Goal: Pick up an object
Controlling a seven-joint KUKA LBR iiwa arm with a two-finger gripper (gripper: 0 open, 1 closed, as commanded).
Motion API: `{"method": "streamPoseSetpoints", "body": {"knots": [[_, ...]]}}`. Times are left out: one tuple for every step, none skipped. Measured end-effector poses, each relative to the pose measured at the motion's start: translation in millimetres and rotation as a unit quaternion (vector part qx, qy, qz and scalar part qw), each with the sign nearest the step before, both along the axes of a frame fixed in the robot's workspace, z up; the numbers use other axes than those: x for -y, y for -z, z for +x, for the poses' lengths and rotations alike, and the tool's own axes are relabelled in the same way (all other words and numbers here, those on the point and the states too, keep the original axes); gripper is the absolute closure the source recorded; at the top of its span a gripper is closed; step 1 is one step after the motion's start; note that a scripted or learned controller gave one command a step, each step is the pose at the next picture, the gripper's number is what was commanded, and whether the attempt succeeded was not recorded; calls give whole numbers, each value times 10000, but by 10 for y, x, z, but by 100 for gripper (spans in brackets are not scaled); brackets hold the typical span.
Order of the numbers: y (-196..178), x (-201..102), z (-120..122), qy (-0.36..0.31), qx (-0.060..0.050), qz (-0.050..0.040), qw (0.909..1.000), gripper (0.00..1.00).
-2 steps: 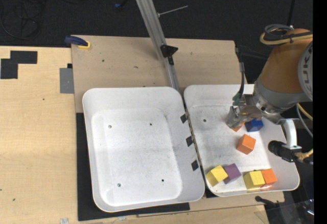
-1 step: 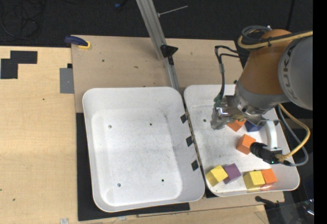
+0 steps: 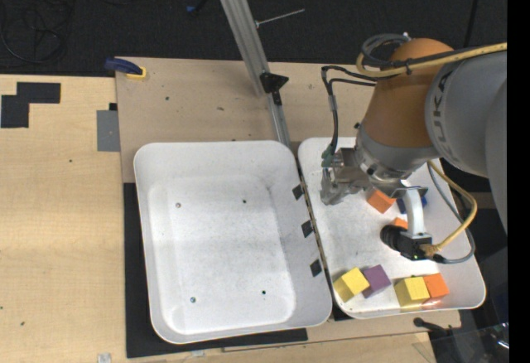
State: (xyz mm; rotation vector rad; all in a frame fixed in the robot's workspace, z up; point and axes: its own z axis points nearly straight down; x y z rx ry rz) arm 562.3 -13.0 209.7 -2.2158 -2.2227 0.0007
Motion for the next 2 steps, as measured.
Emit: {"method": "streamPoseSetpoints", "body": {"knots": [[-82, -492, 102, -5, 3, 1, 10000, 100], [-240, -1006, -2, -7, 2, 2, 10000, 100]]}}
